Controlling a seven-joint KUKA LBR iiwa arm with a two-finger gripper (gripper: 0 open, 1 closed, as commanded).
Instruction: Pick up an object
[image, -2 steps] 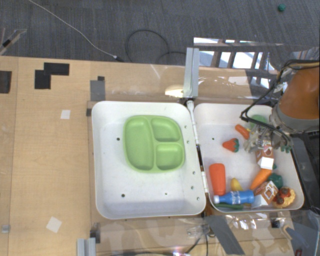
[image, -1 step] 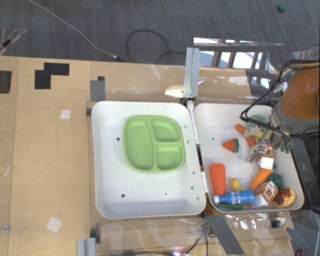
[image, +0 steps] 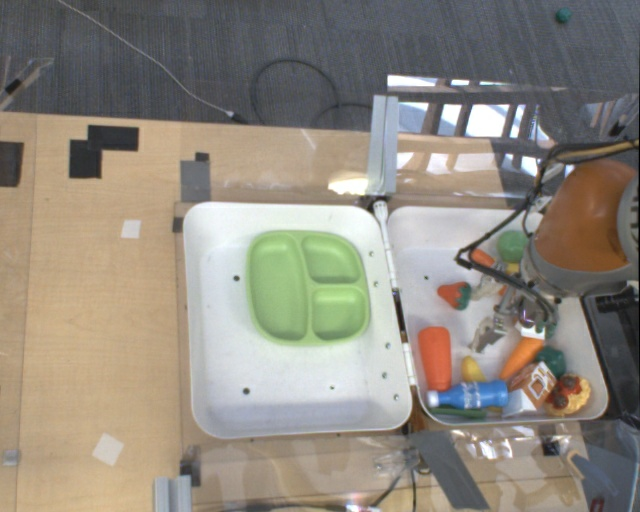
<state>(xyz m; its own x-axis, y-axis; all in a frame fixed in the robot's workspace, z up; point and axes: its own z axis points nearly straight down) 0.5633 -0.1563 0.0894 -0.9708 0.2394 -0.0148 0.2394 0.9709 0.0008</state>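
Gripper (image: 495, 330) hangs mid right bin (image: 420, 250), fingers slightly parted, pinching nothing. Open floor at its 11 o'clock. Toys crowd 4 to 8 o'clock: carrot (image: 522, 357), orange cylinder (image: 434, 358), blue bottle (image: 470, 396). Left bin (image: 215, 400) carries a green divided plate (image: 306, 287). The arm (image: 590, 220) hides the bin's right side.

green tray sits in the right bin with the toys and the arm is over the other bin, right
Not quite. In the camera view the green tray lies alone in the left bin. The toys, such as the orange cylinder and the blue bottle, lie in the right bin, and the arm is over that right bin, not the other one.
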